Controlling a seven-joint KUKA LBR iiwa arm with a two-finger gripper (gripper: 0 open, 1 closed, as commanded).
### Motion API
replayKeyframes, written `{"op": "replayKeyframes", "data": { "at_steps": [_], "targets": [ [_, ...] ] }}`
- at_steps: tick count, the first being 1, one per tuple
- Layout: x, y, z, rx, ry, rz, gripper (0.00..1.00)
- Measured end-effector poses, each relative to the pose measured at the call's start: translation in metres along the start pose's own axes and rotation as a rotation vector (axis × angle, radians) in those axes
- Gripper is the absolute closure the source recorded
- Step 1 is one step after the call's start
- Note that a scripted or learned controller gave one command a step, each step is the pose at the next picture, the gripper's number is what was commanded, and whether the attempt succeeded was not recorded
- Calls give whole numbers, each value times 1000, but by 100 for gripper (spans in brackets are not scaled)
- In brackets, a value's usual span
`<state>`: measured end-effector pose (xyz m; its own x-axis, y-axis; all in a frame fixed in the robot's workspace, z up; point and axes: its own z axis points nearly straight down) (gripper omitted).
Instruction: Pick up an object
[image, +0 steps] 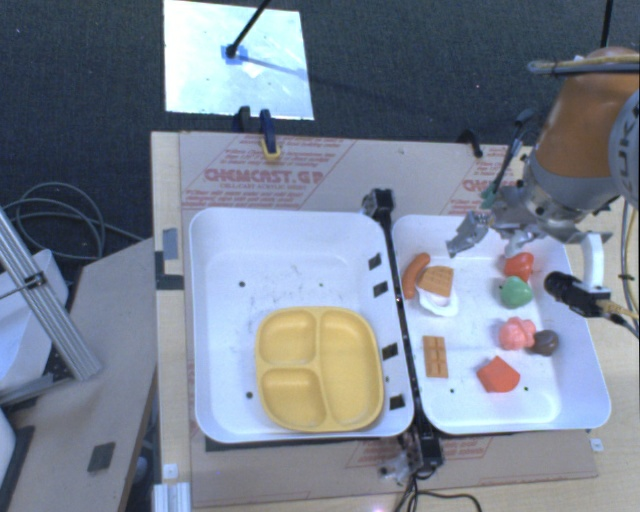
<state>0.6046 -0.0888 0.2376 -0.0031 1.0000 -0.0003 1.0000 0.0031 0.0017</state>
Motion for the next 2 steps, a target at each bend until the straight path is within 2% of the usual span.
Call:
{"op": "replayKeyframes", "data": {
  "at_steps": [1, 2],
  "targets": [
    [-16, 37, 154, 10, 1, 0, 0],
    [-56, 65, 152, -4, -2, 4, 0]
  ]
}}
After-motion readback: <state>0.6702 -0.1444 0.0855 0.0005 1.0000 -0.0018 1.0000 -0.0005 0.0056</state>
